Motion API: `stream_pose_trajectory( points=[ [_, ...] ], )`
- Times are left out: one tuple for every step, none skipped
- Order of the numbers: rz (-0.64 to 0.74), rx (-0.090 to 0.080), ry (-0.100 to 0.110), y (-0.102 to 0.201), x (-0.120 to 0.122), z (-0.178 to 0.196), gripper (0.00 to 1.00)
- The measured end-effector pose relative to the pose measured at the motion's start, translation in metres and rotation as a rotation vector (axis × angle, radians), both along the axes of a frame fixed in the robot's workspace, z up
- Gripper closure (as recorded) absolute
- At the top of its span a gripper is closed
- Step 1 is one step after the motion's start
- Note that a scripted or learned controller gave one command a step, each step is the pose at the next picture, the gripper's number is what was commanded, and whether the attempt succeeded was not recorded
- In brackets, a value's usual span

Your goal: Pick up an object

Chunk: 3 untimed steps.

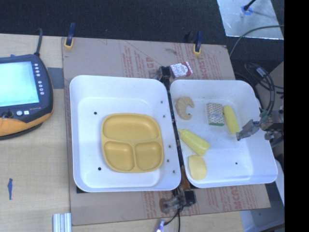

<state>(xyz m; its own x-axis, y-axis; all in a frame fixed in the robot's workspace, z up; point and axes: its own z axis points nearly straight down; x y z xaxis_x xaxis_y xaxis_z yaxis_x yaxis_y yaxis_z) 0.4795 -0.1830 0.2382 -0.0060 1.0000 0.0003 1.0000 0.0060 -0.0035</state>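
Observation:
The right bin (251, 170) holds several small objects. A tan crescent-shaped piece (184, 107) lies at its back left. A small green and yellow box (215, 114) sits beside a yellow cylinder (231, 119). Near the left wall lies a yellow bottle-like piece (194, 141), with a pale yellow oval (197, 167) in front of it. My gripper (247, 130) reaches in over the bin's right side, just right of the yellow cylinder and apart from it. Nothing shows in its grasp.
The left bin (82, 129) holds a yellow divided plate (131, 142). A teach pendant (21, 93) lies on the bench at far left. A small red and white packet (180, 70) sits behind the bins. Cables (258, 76) run at the right.

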Motion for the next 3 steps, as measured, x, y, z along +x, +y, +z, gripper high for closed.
stream_pose_trajectory(
  points=[
    [0.002, -0.002, 0.000, -0.006, 0.068, -0.032, 0.00],
    [0.004, -0.001, 0.002, -0.017, 0.102, -0.134, 0.00],
    [0.006, -0.002, 0.002, -0.018, 0.102, -0.123, 1.00]
  ],
)
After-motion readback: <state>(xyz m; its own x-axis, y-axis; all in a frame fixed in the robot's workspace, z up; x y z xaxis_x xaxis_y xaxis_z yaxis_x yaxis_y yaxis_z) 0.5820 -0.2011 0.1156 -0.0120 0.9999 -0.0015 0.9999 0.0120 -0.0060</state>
